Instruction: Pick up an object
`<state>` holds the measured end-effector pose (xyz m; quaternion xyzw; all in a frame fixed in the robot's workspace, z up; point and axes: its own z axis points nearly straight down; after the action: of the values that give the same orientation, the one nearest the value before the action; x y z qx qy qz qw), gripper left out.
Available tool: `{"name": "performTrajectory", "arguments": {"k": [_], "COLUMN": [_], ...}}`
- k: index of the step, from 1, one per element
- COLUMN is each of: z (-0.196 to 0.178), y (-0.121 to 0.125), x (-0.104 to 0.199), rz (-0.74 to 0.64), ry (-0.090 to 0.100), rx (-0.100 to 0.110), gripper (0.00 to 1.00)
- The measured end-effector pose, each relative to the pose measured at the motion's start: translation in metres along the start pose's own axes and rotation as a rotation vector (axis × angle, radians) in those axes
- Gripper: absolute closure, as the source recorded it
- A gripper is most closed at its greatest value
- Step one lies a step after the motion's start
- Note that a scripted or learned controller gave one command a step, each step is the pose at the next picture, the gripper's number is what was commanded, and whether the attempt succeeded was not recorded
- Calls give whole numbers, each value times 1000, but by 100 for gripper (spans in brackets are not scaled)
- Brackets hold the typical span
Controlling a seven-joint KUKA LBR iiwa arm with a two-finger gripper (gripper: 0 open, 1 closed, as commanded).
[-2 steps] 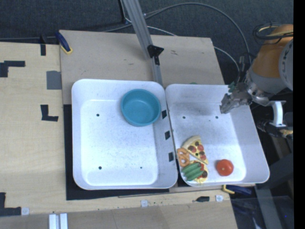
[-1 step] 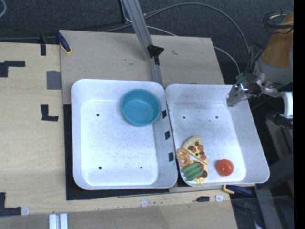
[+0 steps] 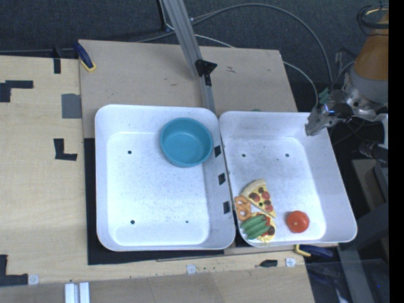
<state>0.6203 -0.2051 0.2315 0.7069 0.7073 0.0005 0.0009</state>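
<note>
Gripper [image 3: 315, 124] seen over right bin's [image 3: 334, 169] far right rim; whether its claw is spread or pressed together cannot be told. Pizza slice [image 3: 255, 210] and tomato [image 3: 297, 221] lie at that bin's near edge. Blue bowl [image 3: 185, 142] sits by left bin's [image 3: 113, 188] far right corner.

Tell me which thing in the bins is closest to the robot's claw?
The little red tomato in the right bin. It lies nearer the gripper than the pizza slice beside it, and the blue bowl sits away in the left bin.
</note>
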Motion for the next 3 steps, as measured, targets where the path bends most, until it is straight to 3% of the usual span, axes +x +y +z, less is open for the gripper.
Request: {"name": "performTrajectory", "arguments": {"k": [3], "z": [13], "y": [-46], "x": [164], "rz": [-4], "ry": [1], "rx": [3], "gripper": [100]}}
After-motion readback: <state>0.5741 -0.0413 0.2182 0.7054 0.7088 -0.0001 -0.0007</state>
